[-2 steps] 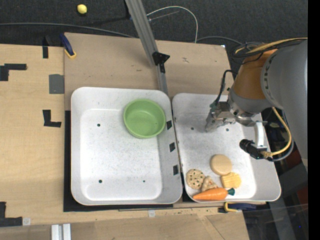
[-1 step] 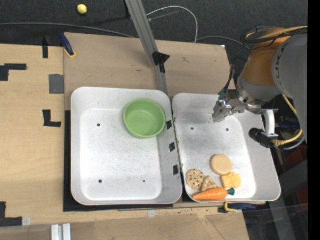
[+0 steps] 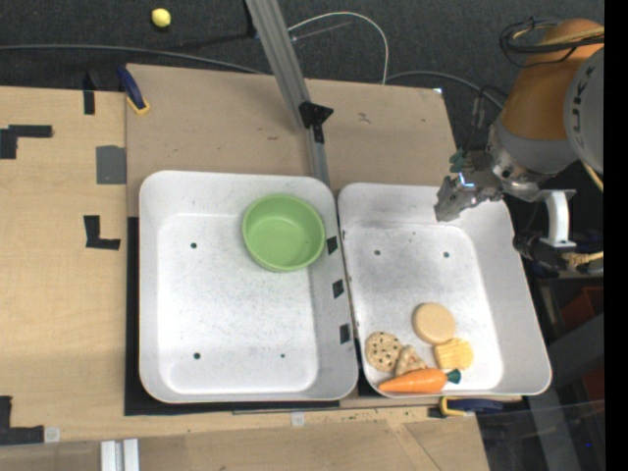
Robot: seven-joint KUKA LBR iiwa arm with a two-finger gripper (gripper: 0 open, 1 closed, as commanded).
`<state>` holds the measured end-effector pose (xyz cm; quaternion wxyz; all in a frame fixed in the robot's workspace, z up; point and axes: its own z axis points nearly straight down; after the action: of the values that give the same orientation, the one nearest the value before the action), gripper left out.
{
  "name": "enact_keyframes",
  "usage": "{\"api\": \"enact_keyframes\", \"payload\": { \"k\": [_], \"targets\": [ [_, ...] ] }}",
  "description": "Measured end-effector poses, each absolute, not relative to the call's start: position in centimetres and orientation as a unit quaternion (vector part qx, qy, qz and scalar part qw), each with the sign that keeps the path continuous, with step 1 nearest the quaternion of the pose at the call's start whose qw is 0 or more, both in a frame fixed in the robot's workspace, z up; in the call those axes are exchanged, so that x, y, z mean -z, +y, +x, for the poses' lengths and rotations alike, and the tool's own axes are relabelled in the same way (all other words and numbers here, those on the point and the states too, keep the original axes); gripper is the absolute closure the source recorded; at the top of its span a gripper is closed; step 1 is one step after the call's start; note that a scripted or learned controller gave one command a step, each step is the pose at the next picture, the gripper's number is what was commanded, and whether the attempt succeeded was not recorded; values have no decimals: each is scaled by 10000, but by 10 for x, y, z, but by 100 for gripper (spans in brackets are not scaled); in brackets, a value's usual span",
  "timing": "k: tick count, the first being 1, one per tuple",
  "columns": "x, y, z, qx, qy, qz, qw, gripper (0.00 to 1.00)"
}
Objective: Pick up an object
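Observation:
My gripper (image 3: 451,205) hangs over the back right corner of the right bin (image 3: 412,253), with nothing visible between its fingers. Far from it, at the front of that bin, lies a small group of toy foods: an orange carrot (image 3: 415,382), a speckled cookie (image 3: 382,349), a tan round biscuit (image 3: 433,321) and a yellow piece (image 3: 454,353). A green bowl (image 3: 283,232) sits upright at the back right of the left bin (image 3: 186,302).
A grey pole (image 3: 285,57) slants in from the top toward the gap between the bins. Cables loop over the dark floor behind the bench. A small yellow ball (image 3: 161,17) lies on the floor at the top left.

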<state>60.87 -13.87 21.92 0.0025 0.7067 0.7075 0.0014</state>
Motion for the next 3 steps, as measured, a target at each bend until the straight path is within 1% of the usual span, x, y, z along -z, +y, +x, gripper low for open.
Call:
{"api": "enact_keyframes", "payload": {
  "k": [1,2,3],
  "targets": [
    [-227,-138,609,-2,7074,7068,-1,100],
    [-225,-98,595,3,7087,7056,-10,100],
    [-234,-48,582,-2,7094,7048,-14,100]
  ]
}}
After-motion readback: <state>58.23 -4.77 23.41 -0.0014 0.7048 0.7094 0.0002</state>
